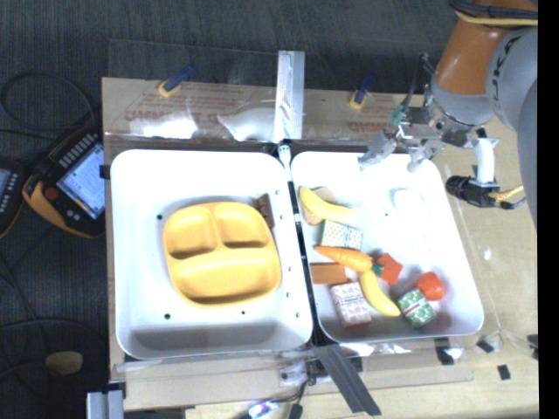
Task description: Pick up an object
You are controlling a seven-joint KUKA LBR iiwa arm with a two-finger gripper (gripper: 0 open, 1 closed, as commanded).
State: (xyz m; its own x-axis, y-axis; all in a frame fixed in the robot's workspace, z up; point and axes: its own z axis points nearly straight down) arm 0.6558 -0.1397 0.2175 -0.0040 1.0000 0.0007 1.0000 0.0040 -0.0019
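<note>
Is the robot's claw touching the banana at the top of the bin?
Apart. The camera view shows bare white bin floor between the gripper and the banana.

This is a robotics lab set up for grasping trials. A pale plywood surface stands on dark grey carpet and carries two shallow white plastic bins fixed side by side. A grey industrial arm with an orange band reaches in from the right. An orange-and-black handheld control pendant with trailing cables lies on the carpet at the left.
</note>
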